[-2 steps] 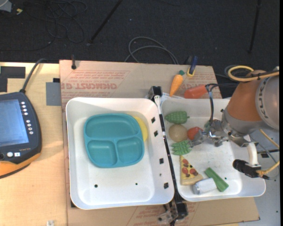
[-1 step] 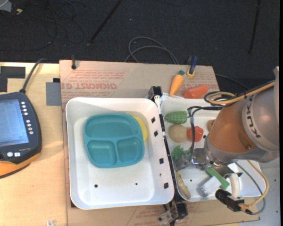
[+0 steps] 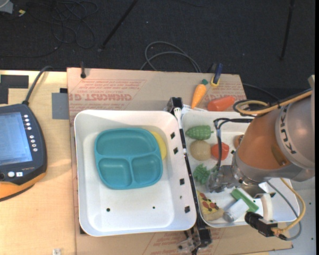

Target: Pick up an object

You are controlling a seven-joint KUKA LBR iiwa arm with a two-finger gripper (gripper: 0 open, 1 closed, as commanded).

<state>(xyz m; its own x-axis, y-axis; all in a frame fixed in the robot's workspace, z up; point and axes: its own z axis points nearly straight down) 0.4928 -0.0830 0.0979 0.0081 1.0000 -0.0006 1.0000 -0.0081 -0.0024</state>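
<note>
I see the gripper (image 3: pixel 219 180) low in the right bin (image 3: pixel 290 194), near its left wall, crowded by a bumpy green toy (image 3: pixel 202 172), a tan round one (image 3: pixel 200 151) and a red piece (image 3: pixel 220 151); I cannot tell its state. Little free room there. A green block (image 3: pixel 243 198) lies toward the near edge. The left bin (image 3: pixel 90 195) holds a smooth teal divided plate (image 3: pixel 128 157) over something yellow (image 3: pixel 160 143), with open floor along its near edge.

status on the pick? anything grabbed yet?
Done: the arm has reached over the right bin, with the end effector low among the toy foods near the green piece. In hand: nothing visibly held; the grip itself is too obscured to judge. Left: grasp and lift. The teal tray sits in the left bin.
</note>
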